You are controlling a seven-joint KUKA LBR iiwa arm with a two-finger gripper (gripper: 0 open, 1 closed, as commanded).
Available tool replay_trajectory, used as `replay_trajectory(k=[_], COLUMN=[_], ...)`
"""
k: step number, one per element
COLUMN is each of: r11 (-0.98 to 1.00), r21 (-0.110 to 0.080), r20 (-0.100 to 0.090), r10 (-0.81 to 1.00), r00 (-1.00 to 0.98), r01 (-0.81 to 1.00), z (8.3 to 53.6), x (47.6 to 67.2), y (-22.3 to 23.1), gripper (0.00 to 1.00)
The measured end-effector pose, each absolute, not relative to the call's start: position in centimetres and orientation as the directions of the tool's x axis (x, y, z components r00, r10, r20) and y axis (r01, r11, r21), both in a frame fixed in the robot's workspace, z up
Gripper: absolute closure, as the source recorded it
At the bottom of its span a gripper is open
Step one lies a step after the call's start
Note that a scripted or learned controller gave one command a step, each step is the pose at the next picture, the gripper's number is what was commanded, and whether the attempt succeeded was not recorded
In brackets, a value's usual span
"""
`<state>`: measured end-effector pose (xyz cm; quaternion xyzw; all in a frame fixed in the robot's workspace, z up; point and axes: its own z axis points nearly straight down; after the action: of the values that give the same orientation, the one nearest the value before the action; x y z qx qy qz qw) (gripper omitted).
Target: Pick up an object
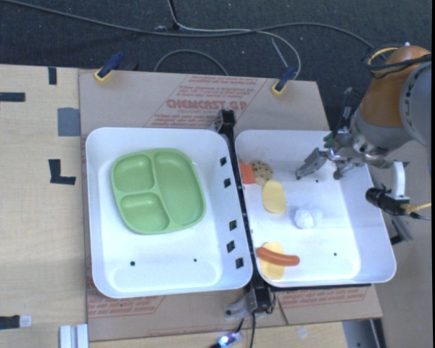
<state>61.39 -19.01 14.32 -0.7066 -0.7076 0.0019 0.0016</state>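
The desk (29, 216) has a pale wooden top with dark tape marks on its left part. A brown cardboard sheet (203, 100) lies flat on it, held at its far edge by two yellow-and-blue clamps (109, 65). On the cardboard, two shallow white bins sit side by side and touching: the left bin (101, 267) and the right bin (362, 259).

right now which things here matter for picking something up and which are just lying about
Part of the job:
- end effector, above the right bin
- yellow oval piece
- small white lump
- toy hot dog
- cookie
- small orange piece

Just lying about:
- green divided plate in the left bin
- yellow-and-blue clamps
- cables
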Motion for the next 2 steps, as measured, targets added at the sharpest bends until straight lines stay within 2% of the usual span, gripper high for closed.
replay_trajectory(k=[1,2], r11=[0.002,0.002], r21=[-0.005,-0.002], r20=[-0.001,-0.001], r10=[1.000,1.000], r00=[-0.002,-0.002], r01=[1.000,1.000], z=[9.0,10.2], x=[61.3,61.4], y=[-18.9,-18.9], gripper=[0.00,1.00])
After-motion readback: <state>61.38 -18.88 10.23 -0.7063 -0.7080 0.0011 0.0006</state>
